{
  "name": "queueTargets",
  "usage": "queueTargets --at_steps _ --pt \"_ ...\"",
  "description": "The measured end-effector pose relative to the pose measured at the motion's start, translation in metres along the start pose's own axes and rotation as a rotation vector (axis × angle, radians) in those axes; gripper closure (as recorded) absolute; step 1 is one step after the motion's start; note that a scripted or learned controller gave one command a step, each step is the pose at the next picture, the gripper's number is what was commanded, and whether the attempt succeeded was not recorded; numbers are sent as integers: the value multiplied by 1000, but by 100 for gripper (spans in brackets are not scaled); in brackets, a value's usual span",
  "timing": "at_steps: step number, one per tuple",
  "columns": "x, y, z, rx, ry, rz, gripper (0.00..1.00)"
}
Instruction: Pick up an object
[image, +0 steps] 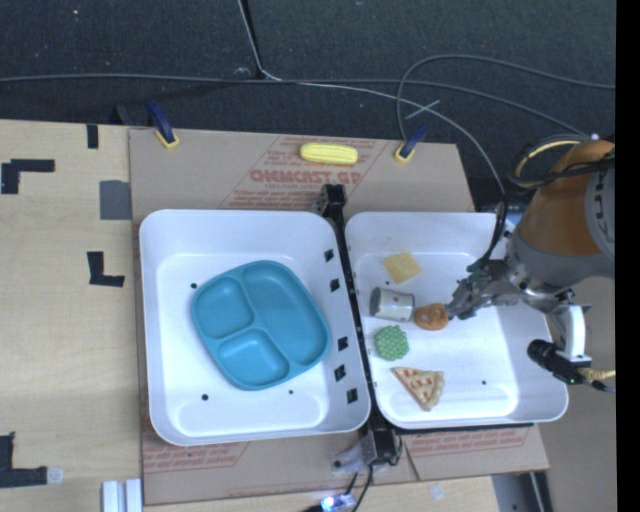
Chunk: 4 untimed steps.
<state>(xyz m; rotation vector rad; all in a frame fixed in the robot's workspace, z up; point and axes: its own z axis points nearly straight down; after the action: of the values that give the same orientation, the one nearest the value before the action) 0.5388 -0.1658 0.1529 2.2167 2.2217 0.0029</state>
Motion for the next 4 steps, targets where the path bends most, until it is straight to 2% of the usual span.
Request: queueTargets --at_steps 1,2,3,4 --pt "-2 1 -42 1 0 1 100" --pt "-1 0 -105 0 -1 0 100" --pt "58 -4 -93 6 1 -2 100" --pt "110 8 -86 5 2 -4 100"
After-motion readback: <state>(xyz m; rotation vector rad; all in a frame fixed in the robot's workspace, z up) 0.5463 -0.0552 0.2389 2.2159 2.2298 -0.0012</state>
